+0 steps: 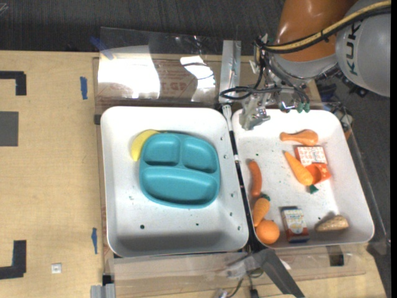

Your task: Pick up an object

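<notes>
Nearest me, the right bin (pixel 356 185) holds an orange (pixel 268 231), carrots (pixel 298 168) and small packets, well scattered. Farther back, the gripper (pixel 254 118) hangs over that bin's far left corner, holding nothing; how far its fingers part I cannot tell. Best aim at the mid-bin carrot, away from the walls.

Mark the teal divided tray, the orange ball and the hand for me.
teal divided tray (pixel 180 169), camera view, on the ridge between its compartments.
orange ball (pixel 268 231), camera view, middle of its top.
hand (pixel 254 118), camera view, at its fingertips above the right bin's upper left corner.
</notes>
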Motion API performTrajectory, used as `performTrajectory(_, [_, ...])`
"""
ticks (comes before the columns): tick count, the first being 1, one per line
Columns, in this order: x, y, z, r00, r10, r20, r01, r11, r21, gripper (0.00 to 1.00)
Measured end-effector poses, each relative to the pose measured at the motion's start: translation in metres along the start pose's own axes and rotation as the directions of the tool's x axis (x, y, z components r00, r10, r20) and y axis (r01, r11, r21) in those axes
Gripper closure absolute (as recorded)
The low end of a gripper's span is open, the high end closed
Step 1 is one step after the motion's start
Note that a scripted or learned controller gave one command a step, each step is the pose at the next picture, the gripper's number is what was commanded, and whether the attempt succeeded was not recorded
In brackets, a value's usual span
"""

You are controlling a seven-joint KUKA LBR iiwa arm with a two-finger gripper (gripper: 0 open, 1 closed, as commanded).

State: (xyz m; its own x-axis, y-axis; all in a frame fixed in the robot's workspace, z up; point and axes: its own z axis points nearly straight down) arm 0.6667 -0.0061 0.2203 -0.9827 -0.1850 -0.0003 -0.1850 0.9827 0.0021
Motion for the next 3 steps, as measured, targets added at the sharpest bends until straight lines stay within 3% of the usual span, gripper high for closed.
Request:
performTrajectory(1, [-0.001, -0.001, -0.004, 1.000, 0.001, 0.007, -0.001, 1.000, 0.002, 0.00])
performTrajectory(2, [0.124, -0.023, 0.036, 1.000, -0.030, 0.001, 0.030, 1.000, 0.003, 0.00])
performTrajectory(3, [0.085, -0.080, 0.108, 0.980, 0.200, 0.005, -0.200, 0.980, 0.002, 0.00])
